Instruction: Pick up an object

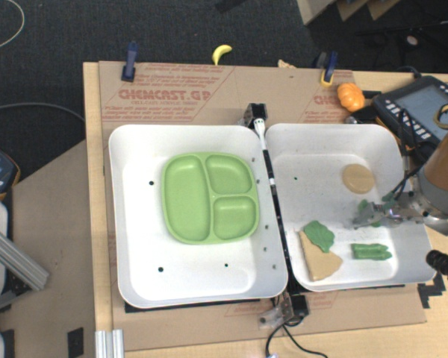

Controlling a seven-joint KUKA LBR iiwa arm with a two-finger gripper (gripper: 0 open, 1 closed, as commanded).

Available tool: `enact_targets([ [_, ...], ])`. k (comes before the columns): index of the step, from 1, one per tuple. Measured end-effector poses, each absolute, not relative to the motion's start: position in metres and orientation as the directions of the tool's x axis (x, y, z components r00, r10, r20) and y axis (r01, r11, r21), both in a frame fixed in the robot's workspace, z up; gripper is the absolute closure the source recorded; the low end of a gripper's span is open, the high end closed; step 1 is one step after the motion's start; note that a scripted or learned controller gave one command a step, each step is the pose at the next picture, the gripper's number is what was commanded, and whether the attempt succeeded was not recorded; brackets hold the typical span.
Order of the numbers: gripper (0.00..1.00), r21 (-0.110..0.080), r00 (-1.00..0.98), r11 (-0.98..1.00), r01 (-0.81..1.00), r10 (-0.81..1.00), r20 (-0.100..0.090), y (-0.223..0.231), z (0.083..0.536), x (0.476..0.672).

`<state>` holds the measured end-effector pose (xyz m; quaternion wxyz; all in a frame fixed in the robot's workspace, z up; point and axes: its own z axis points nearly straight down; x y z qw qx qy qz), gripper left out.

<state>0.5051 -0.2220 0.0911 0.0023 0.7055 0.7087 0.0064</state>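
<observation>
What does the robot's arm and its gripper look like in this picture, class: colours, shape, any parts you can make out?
The arm enters from the right as a thick rounded body, brownish-grey and blurred in this view. The gripper is a slim assembly of dull grey metal with dark cables running back to the arm. No markings can be made out.

Two white bins (127, 200) sit on a tan tabletop (172, 95) with red lettering; one holds a pale green divided plate (209, 197), the other green and tan pieces (319, 237).
</observation>
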Motion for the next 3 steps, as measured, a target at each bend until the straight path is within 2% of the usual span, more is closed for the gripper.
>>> enact_targets([
  [1, 0.0, 0.0, -0.006, 0.006, 1.0, 1.0, 0.01, -0.218, 0.085, 0.481],
  [2, 1.0, 0.002, -0.003, 0.003, 1.0, 1.0, 0.003, -0.221, 0.095, 0.481],
  [3, 1.0, -0.002, 0.0, 0.0, 1.0, 1.0, 0.002, -0.223, 0.085, 0.479],
])
